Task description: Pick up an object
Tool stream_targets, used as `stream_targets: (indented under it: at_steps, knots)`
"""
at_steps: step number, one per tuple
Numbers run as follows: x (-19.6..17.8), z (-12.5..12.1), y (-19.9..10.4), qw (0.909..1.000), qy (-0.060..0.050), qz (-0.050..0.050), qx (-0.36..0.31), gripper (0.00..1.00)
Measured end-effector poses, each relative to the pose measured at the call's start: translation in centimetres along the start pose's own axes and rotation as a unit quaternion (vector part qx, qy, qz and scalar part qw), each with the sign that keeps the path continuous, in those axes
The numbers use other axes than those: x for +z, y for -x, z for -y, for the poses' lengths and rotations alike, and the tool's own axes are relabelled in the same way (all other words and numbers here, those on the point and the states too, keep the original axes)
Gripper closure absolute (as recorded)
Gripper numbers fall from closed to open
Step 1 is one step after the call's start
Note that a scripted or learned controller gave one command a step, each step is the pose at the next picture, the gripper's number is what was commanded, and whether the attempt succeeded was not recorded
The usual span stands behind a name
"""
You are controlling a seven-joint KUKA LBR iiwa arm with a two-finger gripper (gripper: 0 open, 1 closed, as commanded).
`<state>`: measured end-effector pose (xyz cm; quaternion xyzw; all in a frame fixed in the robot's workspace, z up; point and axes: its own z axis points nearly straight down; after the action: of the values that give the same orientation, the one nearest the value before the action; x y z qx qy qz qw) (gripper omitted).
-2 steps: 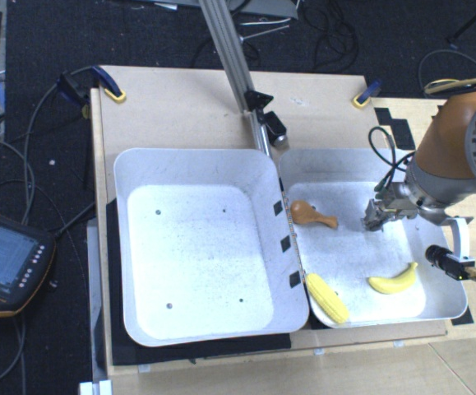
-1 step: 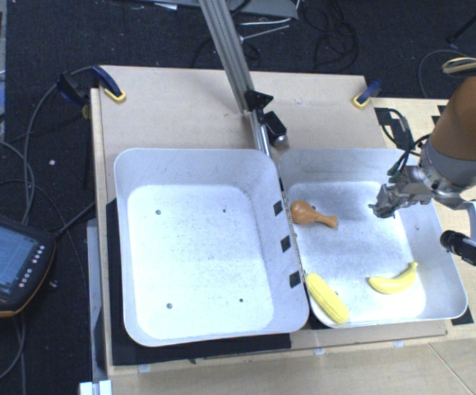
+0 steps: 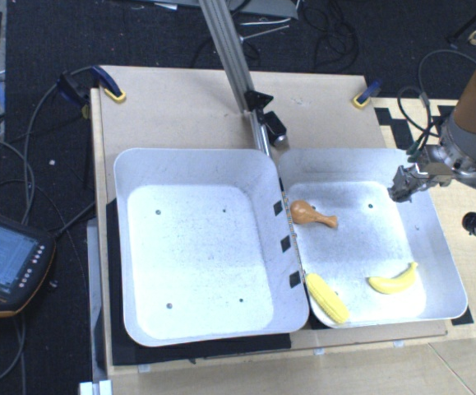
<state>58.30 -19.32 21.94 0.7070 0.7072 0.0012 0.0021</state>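
Three objects lie in the right bin point(image 3: 435, 245): a brown chicken drumstick point(image 3: 311, 215) near its left wall, a yellow banana point(image 3: 394, 280) at the front right, and a yellow corn cob point(image 3: 327, 298) at the front left corner. My gripper point(image 3: 403, 186) hangs at the bin's back right rim, well right of the drumstick and behind the banana. Nothing shows between its dark fingers.
The left bin point(image 3: 131, 220) sits beside the right one. A slanted metal pole point(image 3: 236, 60) rises behind the bins' shared edge. Yellow clamps point(image 3: 114, 95) hold the bench's back corners. A teach pendant point(image 3: 6, 259) lies off the bench to the left.
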Motion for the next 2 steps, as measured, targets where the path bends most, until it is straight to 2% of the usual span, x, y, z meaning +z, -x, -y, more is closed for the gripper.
stream_targets:
  at_steps: [1, 2]
  knots:
    - [-3.3, -0.1, 0.0, 1.0000, -0.001, 0.000, 0.000, 1.00]
    - [-2.1, -1.3, -5.6, 1.0000, -0.002, -0.001, -0.002, 1.00]
